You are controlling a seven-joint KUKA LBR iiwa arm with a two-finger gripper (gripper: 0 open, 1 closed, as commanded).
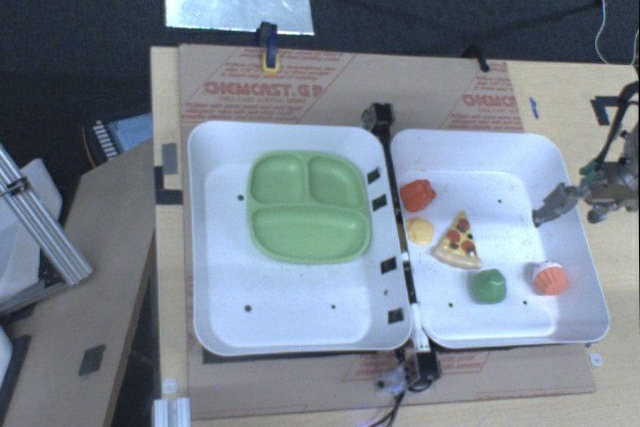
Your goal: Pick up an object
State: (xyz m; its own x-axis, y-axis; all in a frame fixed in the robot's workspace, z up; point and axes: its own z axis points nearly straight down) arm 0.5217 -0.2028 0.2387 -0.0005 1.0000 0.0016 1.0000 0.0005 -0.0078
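Two white bins are being carried side by side on the desk (330, 75). The left bin (215, 305) is holding a green divided plate (306, 207), lying flat toward its far half. In the right bin (500, 320), a red piece (417, 194) is sitting near the far left corner, a small yellow piece (421, 232) just near of it, a pizza slice toy (459, 242) right of that, a green piece (488, 286) nearer still, and an orange-and-white piece (549, 279) toward the near right. The pincer (553, 205) is being held over the right bin's right side, apart from every piece; whether it is spread or pressed together cannot be told.
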